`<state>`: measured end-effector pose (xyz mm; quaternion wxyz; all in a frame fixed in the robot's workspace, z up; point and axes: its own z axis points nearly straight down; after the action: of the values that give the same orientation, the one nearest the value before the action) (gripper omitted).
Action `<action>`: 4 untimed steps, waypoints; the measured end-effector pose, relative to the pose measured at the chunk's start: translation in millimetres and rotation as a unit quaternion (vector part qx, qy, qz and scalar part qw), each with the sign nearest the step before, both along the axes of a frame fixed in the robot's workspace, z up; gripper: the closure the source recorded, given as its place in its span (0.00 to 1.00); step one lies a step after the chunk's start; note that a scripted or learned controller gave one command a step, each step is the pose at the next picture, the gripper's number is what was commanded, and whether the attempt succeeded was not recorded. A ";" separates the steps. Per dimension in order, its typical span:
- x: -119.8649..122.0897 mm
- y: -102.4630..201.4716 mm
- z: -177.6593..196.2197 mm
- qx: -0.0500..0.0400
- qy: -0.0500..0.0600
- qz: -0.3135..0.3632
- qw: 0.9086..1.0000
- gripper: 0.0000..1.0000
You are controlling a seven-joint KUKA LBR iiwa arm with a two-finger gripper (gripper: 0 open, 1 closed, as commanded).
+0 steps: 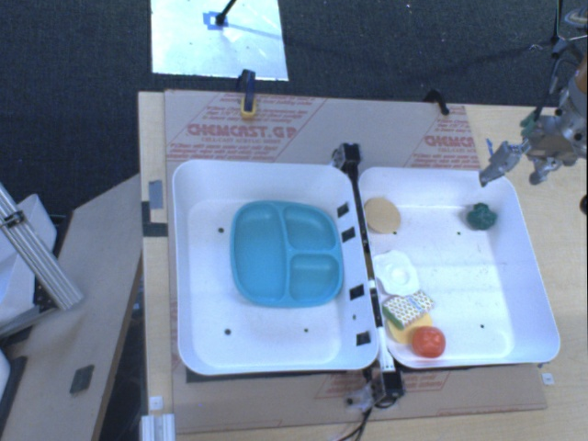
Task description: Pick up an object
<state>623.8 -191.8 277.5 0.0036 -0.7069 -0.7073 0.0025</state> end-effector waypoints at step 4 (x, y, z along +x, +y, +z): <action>4.6 16.7 -151.5 -0.001 -0.004 0.002 1.000 0.00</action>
<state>628.5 -175.1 126.0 0.0006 -0.7053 -0.7089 0.0004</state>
